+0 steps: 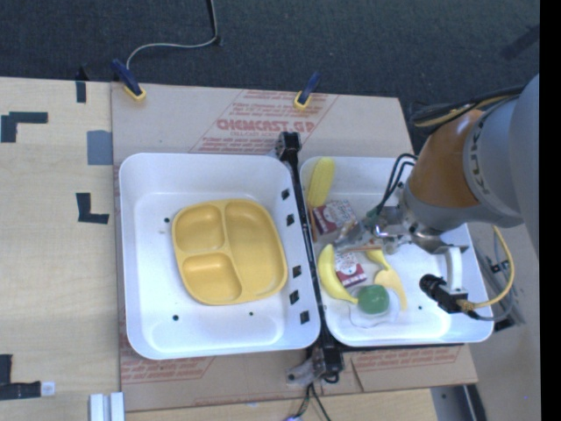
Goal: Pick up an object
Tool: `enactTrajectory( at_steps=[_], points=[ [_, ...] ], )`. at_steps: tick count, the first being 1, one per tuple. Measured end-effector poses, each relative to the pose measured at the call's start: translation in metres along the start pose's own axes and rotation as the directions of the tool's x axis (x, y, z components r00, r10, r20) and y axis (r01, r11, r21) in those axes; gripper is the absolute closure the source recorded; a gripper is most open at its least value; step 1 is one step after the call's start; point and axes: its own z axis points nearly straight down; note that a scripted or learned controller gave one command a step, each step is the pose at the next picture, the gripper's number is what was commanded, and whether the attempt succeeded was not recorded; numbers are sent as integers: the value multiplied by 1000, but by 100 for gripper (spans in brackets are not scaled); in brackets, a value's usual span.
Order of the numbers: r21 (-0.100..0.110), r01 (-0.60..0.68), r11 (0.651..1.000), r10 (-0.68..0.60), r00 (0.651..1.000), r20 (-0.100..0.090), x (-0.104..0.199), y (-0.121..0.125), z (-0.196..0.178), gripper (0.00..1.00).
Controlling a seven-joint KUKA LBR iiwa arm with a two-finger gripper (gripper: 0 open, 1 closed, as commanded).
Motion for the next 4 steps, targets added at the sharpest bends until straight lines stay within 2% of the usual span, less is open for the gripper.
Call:
enactTrajectory(
  at_steps=[1,2,3,4],
  points=[
    [-3,2,1000,-2,1000,-3,1,2,-12,100],
    [-1,2,1000,-2,1000,-3,1,1,-11,0],
    [0,4,1000,-4,1000,-4,2,2,-20,100],
    [0,4,1000,-4,1000,-4,2,1,-20,0]
  ],
)
